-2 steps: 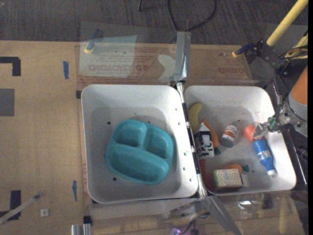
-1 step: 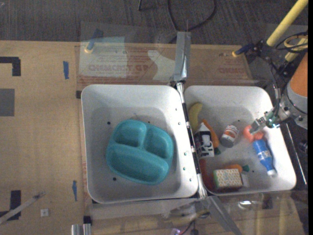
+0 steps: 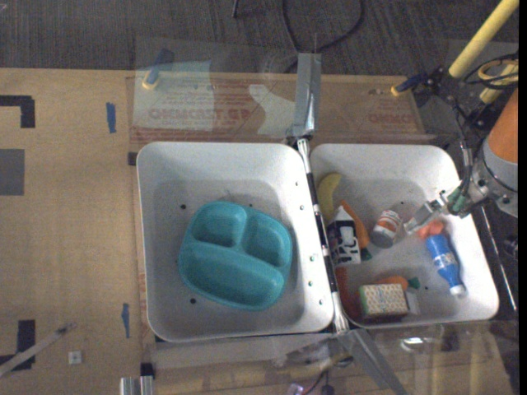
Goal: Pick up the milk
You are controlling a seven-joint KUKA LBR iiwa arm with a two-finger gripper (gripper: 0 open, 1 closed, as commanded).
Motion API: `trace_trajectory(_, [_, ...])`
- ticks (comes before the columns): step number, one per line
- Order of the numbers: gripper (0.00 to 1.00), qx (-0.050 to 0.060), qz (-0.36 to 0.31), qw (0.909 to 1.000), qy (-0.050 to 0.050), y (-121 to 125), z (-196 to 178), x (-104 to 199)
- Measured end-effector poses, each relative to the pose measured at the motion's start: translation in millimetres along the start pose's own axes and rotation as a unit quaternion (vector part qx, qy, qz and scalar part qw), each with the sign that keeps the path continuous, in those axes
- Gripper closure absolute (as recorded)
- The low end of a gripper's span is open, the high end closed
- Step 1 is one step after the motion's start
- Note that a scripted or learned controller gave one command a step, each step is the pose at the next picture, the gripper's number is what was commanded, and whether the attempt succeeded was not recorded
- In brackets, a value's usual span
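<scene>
The milk (image 3: pixel 344 243) is a small white carton with black patches, lying against the left wall of the right bin (image 3: pixel 387 156). An orange item (image 3: pixel 356 220) rests against its upper right side. My gripper (image 3: pixel 426 214) hangs over the right part of that bin, well to the right of the milk, between a small can (image 3: pixel 384 227) and the blue bottle (image 3: pixel 445 262). Nothing of the milk is near it.
A yellow banana (image 3: pixel 328 192) lies above the milk. A speckled sponge-like block (image 3: pixel 383 299) with a carrot (image 3: pixel 395 282) sits at the bin's front. A teal divided plate (image 3: pixel 236 255) lies in the left bin (image 3: pixel 165 171).
</scene>
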State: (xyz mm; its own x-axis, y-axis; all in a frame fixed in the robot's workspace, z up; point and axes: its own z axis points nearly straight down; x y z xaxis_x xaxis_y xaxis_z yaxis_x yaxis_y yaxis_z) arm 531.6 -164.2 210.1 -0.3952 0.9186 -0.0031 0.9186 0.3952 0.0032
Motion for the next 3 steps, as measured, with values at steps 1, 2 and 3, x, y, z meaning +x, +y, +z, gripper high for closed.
trace_trajectory(1, [1.0,-0.002,0.001,1.0,-0.002,1,-11,-2])
trace_trajectory(2, [1.0,-0.003,0.044,0.999,-0.002,0,120,38])
trace_trajectory(3, [1.0,0.0,-0.053,0.9986,0.0,-42,59,33])
